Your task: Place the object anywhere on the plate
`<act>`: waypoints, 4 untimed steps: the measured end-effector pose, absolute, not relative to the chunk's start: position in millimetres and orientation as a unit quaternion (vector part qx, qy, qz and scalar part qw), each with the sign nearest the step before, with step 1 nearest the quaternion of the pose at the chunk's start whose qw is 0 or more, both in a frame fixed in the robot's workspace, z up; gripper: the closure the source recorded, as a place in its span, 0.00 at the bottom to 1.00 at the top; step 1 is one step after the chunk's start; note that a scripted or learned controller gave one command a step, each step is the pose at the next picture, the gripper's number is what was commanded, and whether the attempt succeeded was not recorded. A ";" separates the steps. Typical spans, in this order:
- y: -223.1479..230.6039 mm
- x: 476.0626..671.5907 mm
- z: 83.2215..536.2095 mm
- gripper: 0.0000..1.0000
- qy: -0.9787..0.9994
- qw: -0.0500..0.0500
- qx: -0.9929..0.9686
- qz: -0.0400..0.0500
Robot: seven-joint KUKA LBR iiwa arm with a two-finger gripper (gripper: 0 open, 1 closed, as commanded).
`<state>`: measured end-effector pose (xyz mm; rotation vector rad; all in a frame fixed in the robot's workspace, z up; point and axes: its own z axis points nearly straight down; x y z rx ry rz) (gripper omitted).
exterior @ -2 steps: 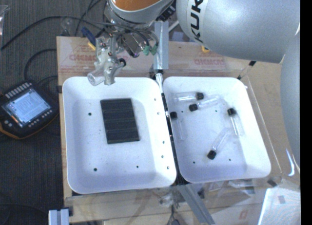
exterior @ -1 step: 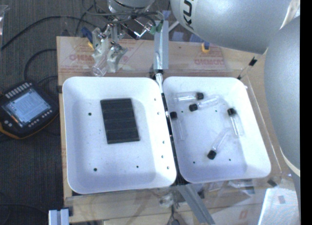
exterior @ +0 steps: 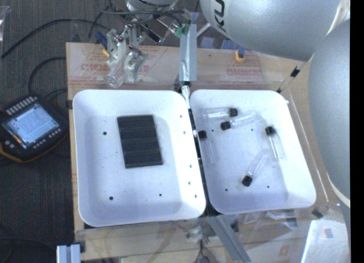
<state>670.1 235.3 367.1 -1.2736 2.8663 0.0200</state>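
As viewed from above —
Claw (exterior: 126,57): beyond left bin (exterior: 91,199), gripping a clear vial (exterior: 117,73).
Plate (exterior: 139,140): black, in left bin.
Right bin (exterior: 296,188): black-capped vials (exterior: 255,171).

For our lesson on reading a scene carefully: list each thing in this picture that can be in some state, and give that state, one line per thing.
gripper: raised beyond the far edge of the left bin, a clear vial between its fingers
clear vial: held, hanging roughly upright
dark plate: flat in the left bin, nothing on it
vials in the right bin: lying on their sides, black caps on
handheld controller: screen lit
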 end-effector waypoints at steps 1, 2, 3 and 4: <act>236.0 671.2 375.5 1.00 0.914 0.004 -0.405 0.009; 236.6 672.4 383.8 1.00 0.915 0.005 -0.404 0.013; 236.9 673.8 391.8 1.00 0.915 0.007 -0.403 0.016; 237.2 675.2 400.1 1.00 0.916 0.008 -0.402 0.019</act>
